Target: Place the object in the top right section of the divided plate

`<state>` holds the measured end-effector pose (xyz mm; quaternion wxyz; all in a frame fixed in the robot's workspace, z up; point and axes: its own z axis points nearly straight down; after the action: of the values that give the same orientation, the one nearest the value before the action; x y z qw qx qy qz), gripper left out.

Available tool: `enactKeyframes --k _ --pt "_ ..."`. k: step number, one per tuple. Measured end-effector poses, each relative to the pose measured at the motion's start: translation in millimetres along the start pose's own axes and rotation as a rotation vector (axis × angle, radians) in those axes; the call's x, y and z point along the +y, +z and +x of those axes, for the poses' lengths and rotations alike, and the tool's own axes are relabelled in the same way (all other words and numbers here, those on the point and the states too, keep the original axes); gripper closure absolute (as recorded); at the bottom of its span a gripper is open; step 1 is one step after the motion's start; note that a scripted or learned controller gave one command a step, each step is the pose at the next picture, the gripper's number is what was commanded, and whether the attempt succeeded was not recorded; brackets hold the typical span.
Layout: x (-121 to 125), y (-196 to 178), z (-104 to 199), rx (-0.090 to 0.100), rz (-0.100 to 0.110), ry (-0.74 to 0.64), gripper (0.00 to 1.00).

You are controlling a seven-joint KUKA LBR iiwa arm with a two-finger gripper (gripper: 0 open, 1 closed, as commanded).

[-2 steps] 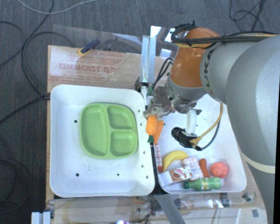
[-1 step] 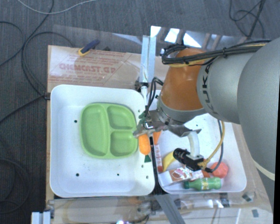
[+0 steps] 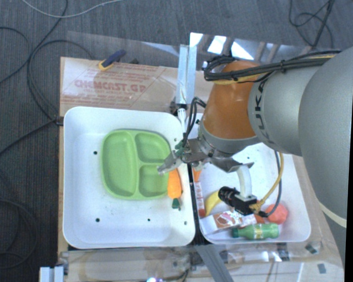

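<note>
One grey arm [image 3: 285, 102] reaches from the right, its end effector [image 3: 174, 161] over the divided plate's [image 3: 125, 164] right edge. Its grip cannot be made out. A carrot [image 3: 174, 184] lies just beside the plate.

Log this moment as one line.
gripper: over divided plate right edge | carrot: beside plate, in left bin | placed: no

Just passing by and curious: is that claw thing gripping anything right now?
Gripper: over the green plate's right edge; grip cannot be told.
</note>
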<state>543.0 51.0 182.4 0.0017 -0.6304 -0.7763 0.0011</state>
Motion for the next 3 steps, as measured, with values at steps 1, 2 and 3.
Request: enactKeyframes --k 1,2,3 --pt "-51 0 -79 0.000 0.000 0.319 0.00" --pt "-50 -8 -78 0.002 0.001 0.317 1.00" --pt "-3 -82 -20 -0.001 -0.002 0.183 1.00"
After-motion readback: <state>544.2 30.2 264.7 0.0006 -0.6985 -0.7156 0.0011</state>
